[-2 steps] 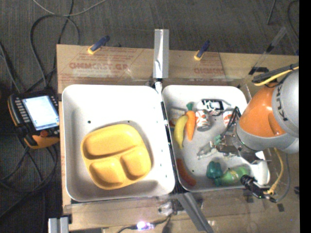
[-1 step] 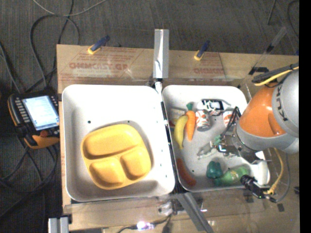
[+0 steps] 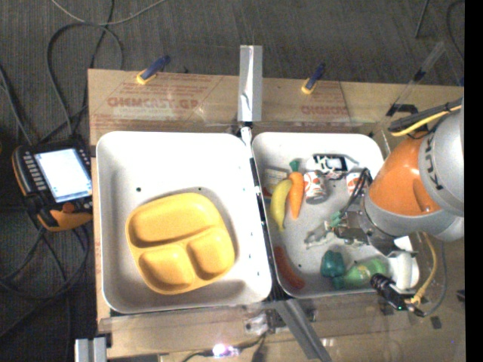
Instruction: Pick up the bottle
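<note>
From the camera above the bench, the gripper point(image 3: 341, 227) hangs low over the middle of the right bin point(image 3: 372, 143), with the grey arm and its orange band point(image 3: 401, 178) reaching in from the right. Whether the pincer is released or clenched cannot be told from here, and nothing is seen between it. The bottle point(image 3: 349, 271), green with a teal cap end, lies on its side near the front of the right bin, just below the gripper and apart from it. Beside it to the left a red pepper point(image 3: 287, 269) rests along the bin wall. Farther back lie a banana point(image 3: 278, 200) and a carrot point(image 3: 296, 194), touching each other, with a printed can point(image 3: 326, 173) behind them. The left bin point(image 3: 113, 225) holds a yellow divided tray point(image 3: 181, 240). A teach pendant point(image 3: 54, 176) sits off the bench at the left
</note>
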Tool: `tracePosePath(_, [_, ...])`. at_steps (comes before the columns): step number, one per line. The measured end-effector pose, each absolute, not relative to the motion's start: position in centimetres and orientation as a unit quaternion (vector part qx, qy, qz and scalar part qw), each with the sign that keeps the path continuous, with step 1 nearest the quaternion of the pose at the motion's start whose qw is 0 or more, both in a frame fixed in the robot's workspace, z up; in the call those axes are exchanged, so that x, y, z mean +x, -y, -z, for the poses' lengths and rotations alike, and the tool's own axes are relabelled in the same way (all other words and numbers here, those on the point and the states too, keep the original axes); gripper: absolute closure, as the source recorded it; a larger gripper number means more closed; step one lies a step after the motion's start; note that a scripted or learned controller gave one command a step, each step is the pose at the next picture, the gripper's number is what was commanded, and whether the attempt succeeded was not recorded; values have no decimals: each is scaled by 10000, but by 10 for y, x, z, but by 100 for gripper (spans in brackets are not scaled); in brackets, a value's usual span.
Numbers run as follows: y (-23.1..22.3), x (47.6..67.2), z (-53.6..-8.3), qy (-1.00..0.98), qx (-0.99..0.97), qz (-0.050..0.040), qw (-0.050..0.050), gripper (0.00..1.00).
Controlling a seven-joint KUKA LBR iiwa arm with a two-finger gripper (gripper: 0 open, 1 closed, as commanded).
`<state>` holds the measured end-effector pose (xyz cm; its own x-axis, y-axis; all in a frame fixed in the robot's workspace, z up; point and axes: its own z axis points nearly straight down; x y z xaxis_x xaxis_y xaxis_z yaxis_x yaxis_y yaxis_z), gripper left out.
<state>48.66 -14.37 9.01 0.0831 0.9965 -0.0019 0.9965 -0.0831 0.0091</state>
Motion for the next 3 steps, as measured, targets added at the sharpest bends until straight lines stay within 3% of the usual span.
tracePosePath(1, [103, 482, -101, -6317, 7752, 20, -29, 0])
tracePosePath(2, [146, 516, -90, -6971, 7169, -16, 26, 0])
tracePosePath(3, [162, 489, -90, -6650, 7468, -41, 76, 0])
